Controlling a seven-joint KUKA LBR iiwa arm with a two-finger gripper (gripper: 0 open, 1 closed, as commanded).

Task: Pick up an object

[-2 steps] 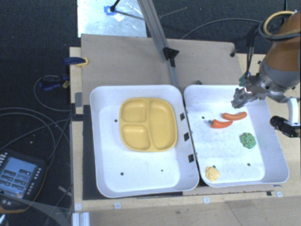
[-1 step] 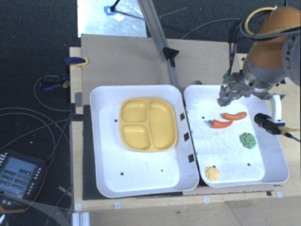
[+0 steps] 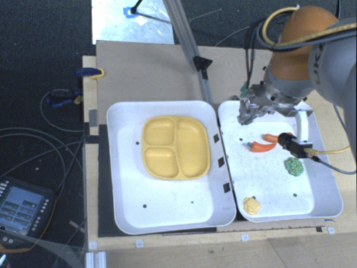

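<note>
1. Right bin (image 3: pixel 273 190), near end: a small yellow lump (image 3: pixel 251 205) lies close to the front wall, toward the divider between the two bins.
2. Right bin, middle: a green lump (image 3: pixel 294 166) rests on the floor toward the right wall, well apart from the yellow lump.
3. Just beyond the green lump, toward the bin's centre: a curved orange piece (image 3: pixel 262 146) lies flat. A shorter red-orange piece (image 3: pixel 270 138) lies just beside it on the far side.
4. Left bin (image 3: pixel 167 206): a yellow plate (image 3: pixel 175 147) with three compartments sits upright near the centre, slightly toward the far wall.
5. Right bin, far end: the gripper (image 3: pixel 248 115) hangs over the far left corner, near the two orange pieces but apart from them. All four loose items lie on the bin floor. Whether the gripper is released or clenched cannot be determined from this view.
6. The arm (image 3: pixel 304 38) enters from the right above the far wall.
7. Bench (image 3: pixel 150 71), far side: a slanted metal pole (image 3: pixel 184 27) crosses it.
</note>
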